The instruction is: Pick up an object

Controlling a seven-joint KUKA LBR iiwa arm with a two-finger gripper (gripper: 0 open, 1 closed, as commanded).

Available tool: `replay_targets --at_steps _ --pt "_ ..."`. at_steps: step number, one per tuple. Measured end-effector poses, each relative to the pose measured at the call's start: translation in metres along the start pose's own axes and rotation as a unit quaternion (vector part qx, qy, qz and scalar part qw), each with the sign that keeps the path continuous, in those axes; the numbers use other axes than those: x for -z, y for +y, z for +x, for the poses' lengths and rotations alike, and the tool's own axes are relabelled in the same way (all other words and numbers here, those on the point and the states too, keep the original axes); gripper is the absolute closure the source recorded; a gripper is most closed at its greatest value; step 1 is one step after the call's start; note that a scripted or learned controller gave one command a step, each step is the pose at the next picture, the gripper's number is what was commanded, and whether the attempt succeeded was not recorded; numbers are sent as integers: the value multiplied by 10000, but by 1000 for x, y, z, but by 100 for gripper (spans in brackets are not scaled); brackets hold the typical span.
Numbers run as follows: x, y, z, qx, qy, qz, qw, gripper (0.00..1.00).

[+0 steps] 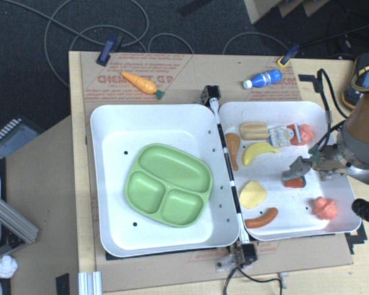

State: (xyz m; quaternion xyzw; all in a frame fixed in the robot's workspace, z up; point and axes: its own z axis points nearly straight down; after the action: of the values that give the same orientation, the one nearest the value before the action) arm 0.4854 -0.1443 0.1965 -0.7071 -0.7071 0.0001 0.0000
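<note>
pincer low in the right bin, over a small red piece

the pincer (297, 172) comes in from the right edge and sits low inside the right bin (277, 110). its dark fingers reach left and down to a small red piece (296, 182), which lies right under the tips; whether the fingers are open, closed or pinching that piece cannot be told at this angle.

just left of the pincer and slightly above lies a yellow banana (258, 152). above it a tan bread roll (253, 130) lies beside a small carton with a red cap (289, 134). further left, along the bin's wall, is an orange-brown sausage shape (233, 149). left and below the pincer lies a pale yellow wedge (253, 193), and below that a red-brown hot dog (261, 217). below and right of the pincer lies a pink lumpy toy (325, 208).

well to the left, the left bin (111, 128) holds a green divided tray (167, 184). on the cardboard above lie a toy carrot (141, 83) and a blue bottle (263, 79).
</note>
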Motion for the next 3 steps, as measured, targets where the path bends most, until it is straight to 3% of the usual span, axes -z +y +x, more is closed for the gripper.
replay_targets --at_steps 1,2,3 --pt "-87 17 -28 -4 4 10 10000 0" --pt "-112 37 -25 3 -2 -4 10000 0" --pt "-102 37 -25 -3 -7 -16 10000 100"
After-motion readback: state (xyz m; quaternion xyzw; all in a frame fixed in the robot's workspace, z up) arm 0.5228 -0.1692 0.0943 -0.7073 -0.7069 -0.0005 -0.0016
